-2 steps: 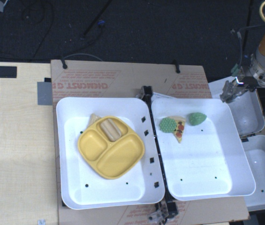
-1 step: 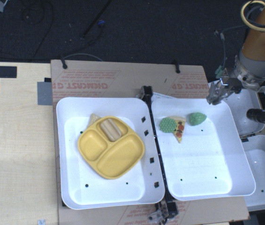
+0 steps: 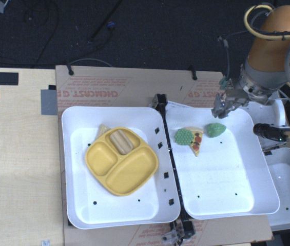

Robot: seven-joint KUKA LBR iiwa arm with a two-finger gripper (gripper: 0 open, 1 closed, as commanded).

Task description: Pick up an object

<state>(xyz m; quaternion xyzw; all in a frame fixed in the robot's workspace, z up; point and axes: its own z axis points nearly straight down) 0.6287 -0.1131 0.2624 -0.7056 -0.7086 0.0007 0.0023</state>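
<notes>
In the right bin (image 3: 237,188) lie three small toys near its far edge: a green bumpy piece (image 3: 183,136), a pizza slice (image 3: 196,141) touching it, and a green leafy lump (image 3: 215,129) further right. My gripper (image 3: 221,109) hangs just above the bin's far rim, a little above and right of the leafy lump. Nothing shows between its fingers. In the left bin (image 3: 78,199) sits a yellow divided plate (image 3: 121,161) with a tan bread-like piece (image 3: 120,141) in its upper compartment.
A black clamp divider (image 3: 165,147) runs between the two bins. Brown cardboard (image 3: 124,88) lies under them. A black fitting (image 3: 268,131) sticks in by the right bin's right rim. The near half of the right bin is bare white.
</notes>
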